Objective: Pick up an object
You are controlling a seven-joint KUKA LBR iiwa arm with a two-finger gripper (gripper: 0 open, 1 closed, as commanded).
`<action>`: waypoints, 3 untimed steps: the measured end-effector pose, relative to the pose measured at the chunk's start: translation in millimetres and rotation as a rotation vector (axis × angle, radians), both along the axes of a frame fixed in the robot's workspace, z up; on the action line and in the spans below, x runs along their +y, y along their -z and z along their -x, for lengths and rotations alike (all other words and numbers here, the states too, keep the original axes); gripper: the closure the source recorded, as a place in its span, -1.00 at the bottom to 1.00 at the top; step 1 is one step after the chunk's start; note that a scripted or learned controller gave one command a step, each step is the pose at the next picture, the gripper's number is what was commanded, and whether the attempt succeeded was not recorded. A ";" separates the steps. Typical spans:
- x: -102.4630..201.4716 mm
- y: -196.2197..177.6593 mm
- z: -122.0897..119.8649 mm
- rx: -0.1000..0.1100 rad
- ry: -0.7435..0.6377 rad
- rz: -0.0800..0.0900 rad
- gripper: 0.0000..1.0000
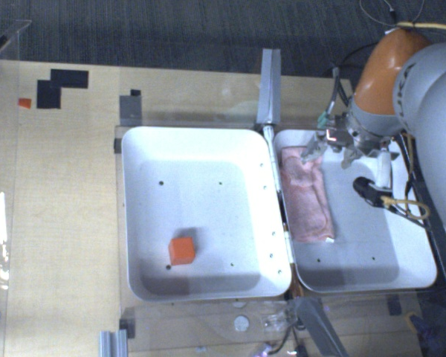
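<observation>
Two shallow white bins with rounded corners and smooth, matte plastic walls sit side by side on a pale wooden tabletop (59, 222).

The left bin (145, 151) holds a small orange block (182, 251), roughly cubic, resting near the bin's front left area on the flat floor, which is dotted with a few tiny dark holes.

The right bin (412, 274) holds a pink cloth (306, 199), a soft, fuzzy strip folded into a long rectangle that lies lengthwise against the bin's left wall, its surface wrinkled and textured like towelling.

The arm (424, 88) comes in from the right, its grey rounded casing topped by a glossy orange band. The gripper (328, 149) hangs over the back of the right bin, just beside the far end of the cloth. Its fingers (312, 152) look spread apart, one slender metallic tip near the cloth's upper right corner and the other further right; nothing is seen between them. A black cable (372, 192) loops below the wrist over the bin floor.

A grey metal bar (268, 88) stands between the bins at the back. Black square patches (58, 86) and a small orange mark (24, 103) lie flat on the tabletop at far left.
</observation>
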State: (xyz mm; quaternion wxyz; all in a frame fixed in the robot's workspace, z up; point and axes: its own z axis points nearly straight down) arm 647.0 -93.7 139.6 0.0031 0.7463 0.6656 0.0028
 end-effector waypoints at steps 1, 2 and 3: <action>-15.7 46.3 39.4 -0.012 -0.122 0.002 -1.00; -28.4 45.5 90.4 -0.016 -0.332 0.007 -1.00; -22.3 45.3 117.3 -0.020 -0.383 0.010 -1.00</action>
